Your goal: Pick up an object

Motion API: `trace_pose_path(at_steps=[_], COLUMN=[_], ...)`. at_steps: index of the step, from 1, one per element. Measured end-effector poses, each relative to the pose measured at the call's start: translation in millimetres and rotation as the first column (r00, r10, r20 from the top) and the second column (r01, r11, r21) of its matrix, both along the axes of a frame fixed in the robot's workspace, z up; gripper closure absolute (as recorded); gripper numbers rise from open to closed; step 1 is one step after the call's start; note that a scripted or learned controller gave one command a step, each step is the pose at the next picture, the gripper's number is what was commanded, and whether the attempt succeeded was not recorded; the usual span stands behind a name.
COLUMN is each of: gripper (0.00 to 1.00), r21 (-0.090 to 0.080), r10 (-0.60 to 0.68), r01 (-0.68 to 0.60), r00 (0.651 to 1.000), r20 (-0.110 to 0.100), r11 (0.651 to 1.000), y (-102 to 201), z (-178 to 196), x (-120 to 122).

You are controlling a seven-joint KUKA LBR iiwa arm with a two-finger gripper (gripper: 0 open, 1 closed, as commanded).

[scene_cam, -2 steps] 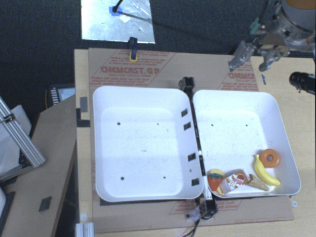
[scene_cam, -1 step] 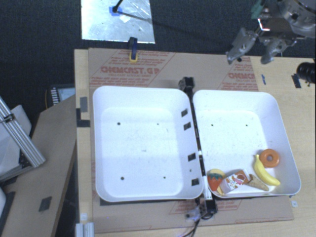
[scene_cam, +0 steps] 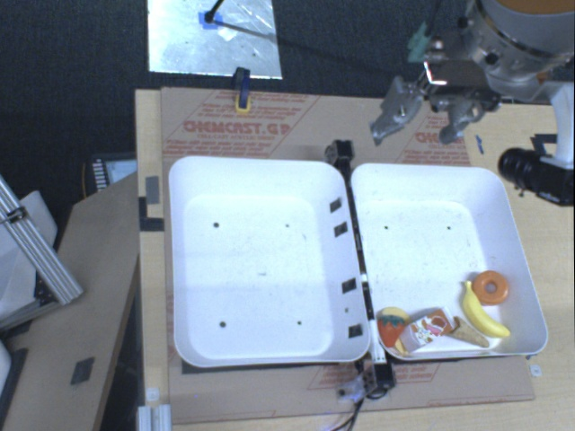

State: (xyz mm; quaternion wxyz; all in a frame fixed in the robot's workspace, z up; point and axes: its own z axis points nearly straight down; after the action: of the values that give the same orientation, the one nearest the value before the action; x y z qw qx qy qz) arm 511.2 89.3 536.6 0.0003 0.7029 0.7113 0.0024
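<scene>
I am hanging at the upper right of the frame, my gripper (scene_cam: 422, 119) hovering over the brown board just above the top edge of the right bin (scene_cam: 503, 196). My two fingers (scene_cam: 393, 115) are standing wide apart with nothing between them — one toward the centre, the other further right.

The things I could lift are all lying crowded in the lower right corner of the right bin, well apart from me. A yellow banana (scene_cam: 482, 312) is curving along the bin's right side, and an orange ring (scene_cam: 490, 286) is sitting just beside its upper end. To the left of them, against the lower wall, an orange-red round fruit (scene_cam: 393, 326) is touching a small red-and-white packet (scene_cam: 424, 330), with a tan cone-shaped piece (scene_cam: 467, 333) lying between the packet and the banana. They are pressing close together and close to the bin's walls, leaving little free room around any one of them.

The left bin (scene_cam: 180, 241) is lying alongside, joined to the right one by a dark divider with clips (scene_cam: 352, 241). A shiny metal sheet (scene_cam: 214, 23) is lying at the upper left of the frame, and a black camera-like fixture (scene_cam: 537, 173) is sitting at the right edge — near my arm.
</scene>
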Motion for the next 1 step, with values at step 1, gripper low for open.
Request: trace_pose_path(at_steps=[1], gripper=[0.0], r21=[-0.001], r10=[-0.003], r01=[0.003], r00=[1.0], r20=[-0.002], r11=[1.0], y=[36.4], z=[-1.3], x=[-25.7])
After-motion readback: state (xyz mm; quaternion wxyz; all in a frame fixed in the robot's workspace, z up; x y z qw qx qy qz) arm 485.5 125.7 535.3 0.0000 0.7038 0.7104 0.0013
